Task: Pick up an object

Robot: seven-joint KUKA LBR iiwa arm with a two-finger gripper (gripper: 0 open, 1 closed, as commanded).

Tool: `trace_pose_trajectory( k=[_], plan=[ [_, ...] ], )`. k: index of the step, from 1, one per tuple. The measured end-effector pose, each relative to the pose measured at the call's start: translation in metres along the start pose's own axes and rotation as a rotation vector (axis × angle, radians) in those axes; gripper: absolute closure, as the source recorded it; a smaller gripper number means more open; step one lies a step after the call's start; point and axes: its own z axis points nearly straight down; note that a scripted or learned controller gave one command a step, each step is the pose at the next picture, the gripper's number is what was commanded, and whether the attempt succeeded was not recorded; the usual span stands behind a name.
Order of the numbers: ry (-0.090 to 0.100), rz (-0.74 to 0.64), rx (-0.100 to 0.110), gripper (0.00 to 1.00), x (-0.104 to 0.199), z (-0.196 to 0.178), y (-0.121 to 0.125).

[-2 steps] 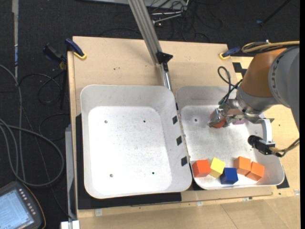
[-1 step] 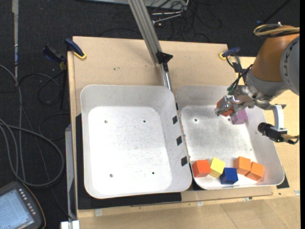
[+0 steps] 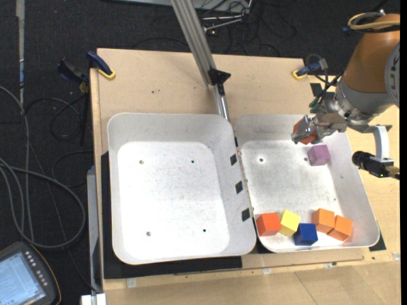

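A dark floor strewn with cables surrounds the pale wooden worktop (image 3: 165, 81), which carries two shallow white bins side by side. The left bin (image 3: 168, 183) shows a bare speckled floor. The right bin (image 3: 289, 183) holds the candidates: along its near wall sit an orange cube (image 3: 268, 223), a yellow cube (image 3: 289, 222), a blue cube (image 3: 306, 234) and two further orange blocks (image 3: 333, 223), the last pair touching. A purple cube (image 3: 318, 154) lies apart near the far right corner.

All appear to be small rigid blocks, probably light, with flat opposing faces suited to a two-sided pinch; the clustered ones leave little room beside them.

The gripper (image 3: 305, 132) hangs just above and beside the purple cube, nothing visibly held. Whether it is spread or closed cannot be told. The arm is cut off at the right edge.
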Motion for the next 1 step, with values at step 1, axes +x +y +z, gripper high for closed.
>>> trace_pose_trajectory(
  k=[1],
  plan=[
    [0.0, 0.001, 0.0, 1.0, -0.0001, -0.0466, 0.0016]
  ],
)
